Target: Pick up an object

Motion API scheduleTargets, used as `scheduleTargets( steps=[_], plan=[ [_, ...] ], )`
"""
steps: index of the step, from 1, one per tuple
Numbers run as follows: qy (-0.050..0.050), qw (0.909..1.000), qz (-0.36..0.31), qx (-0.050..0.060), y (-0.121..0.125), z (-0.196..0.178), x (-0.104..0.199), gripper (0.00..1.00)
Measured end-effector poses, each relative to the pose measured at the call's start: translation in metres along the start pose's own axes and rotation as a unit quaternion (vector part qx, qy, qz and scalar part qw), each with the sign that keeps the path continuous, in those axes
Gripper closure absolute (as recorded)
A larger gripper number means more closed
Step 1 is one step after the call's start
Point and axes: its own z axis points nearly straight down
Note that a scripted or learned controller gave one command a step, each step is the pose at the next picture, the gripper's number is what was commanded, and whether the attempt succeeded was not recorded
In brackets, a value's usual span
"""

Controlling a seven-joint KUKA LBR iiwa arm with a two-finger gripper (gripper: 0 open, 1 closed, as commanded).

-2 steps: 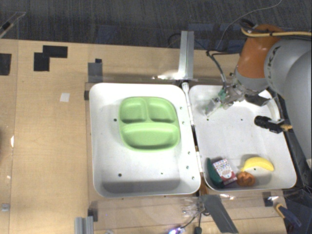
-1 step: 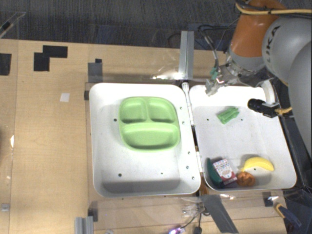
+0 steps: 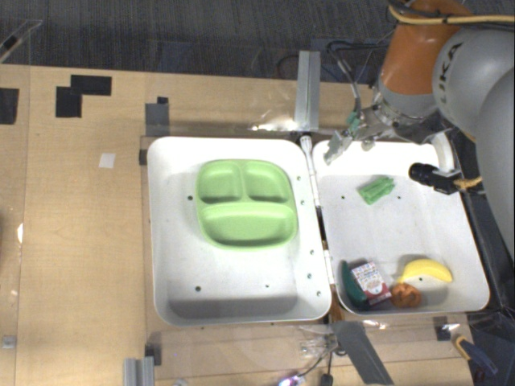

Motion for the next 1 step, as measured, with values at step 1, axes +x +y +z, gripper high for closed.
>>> scheduleTargets(
  steps=[1],
  plan=[
    [0.000, 0.9959, 0.091, 0.001, -0.0502, 0.0174, -0.0531, 0.00]
  ],
)
